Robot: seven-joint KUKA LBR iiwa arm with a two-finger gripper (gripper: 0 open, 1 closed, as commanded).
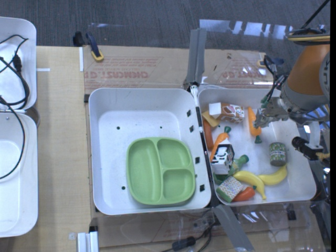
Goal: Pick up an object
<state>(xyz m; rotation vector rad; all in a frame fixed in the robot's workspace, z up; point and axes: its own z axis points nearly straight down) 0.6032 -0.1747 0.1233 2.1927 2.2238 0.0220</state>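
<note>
The right bin holds several toy foods. An orange carrot with a green tip lies near its back right. My gripper hangs just right of that carrot, low over the bin and close to or touching it. Below the gripper stands a small green can. Two yellow bananas lie at the front. A black-and-white carton and a green bottle sit near the bin's left wall. A brown carton and a white block lie at the back.
The left bin holds a green divided plate. Two more carrots lie along the right bin's left wall, and a patterned box with a red piece sits at its front. White basins stand far left.
</note>
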